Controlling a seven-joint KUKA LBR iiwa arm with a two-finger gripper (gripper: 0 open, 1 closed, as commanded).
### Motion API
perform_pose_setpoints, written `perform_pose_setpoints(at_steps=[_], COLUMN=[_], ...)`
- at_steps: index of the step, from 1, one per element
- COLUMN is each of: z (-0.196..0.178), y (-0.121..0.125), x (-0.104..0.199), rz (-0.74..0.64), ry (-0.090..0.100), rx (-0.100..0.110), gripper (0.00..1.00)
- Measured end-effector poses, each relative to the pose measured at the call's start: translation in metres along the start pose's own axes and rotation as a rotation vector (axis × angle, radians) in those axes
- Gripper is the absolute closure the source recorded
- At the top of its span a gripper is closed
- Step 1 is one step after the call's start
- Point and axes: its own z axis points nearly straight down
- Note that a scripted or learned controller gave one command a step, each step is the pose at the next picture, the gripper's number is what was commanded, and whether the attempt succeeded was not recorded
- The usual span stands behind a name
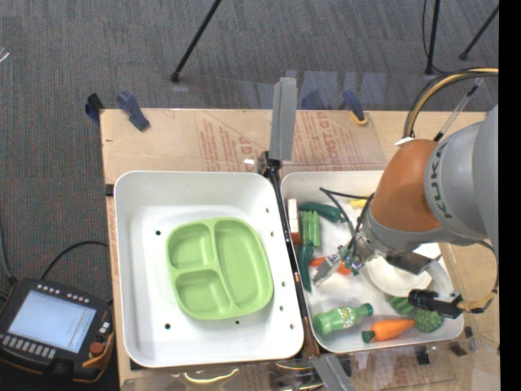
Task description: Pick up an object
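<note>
Leftmost, the left bin is carrying a green divided plate. At three o'clock of it, the right bin is holding a green bottle and carrot near its six o'clock rim. The gripper is hovering low over the clutter, fingers appearing parted, nothing between them. Judged: approach is underway; grasping and lifting are remaining.

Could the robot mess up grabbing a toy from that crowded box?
Maybe. The gripper hangs low among the toys in the right bin, so it could bump one aside instead of catching it. The green bottle and carrot lie close together near the wall, which may make a clean grab awkward.
</note>
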Motion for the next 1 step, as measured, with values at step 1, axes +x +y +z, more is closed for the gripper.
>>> perform_pose_setpoints(at_steps=[1], z=[-0.0003], y=[0.0155], x=[-0.0112], rz=[0.205], ry=[-0.002], rx=[-0.001], gripper=[0.0])
